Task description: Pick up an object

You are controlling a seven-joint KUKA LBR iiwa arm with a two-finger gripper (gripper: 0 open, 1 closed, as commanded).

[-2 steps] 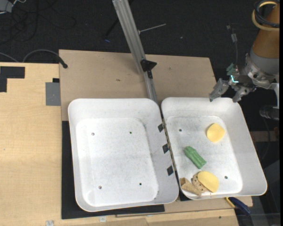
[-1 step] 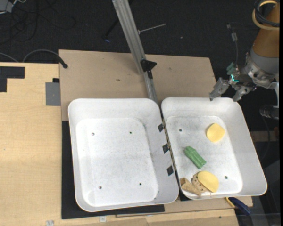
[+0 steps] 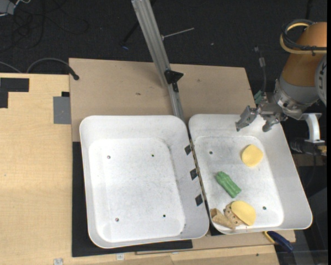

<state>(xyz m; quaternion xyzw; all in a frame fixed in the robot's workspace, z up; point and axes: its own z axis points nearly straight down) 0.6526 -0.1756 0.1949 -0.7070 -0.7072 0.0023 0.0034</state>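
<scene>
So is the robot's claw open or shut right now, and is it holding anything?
Gripper: open, fingers spread, holding nothing, above the right bin's far edge.

A brown bench top (image 3: 127, 87) is seen under two shallow white bins, the left bin (image 3: 94, 131) and the right bin (image 3: 298, 203), which are set side by side with their inner edges touching. A black mat (image 3: 77, 203) is visible beneath the left bin along its left and lower edges. A slanted metal rail (image 3: 154, 43) is fixed at the bench's far side, just behind the seam between the bins, and a lighter wooden panel (image 3: 27, 170) adjoins the bench on its left.
</scene>
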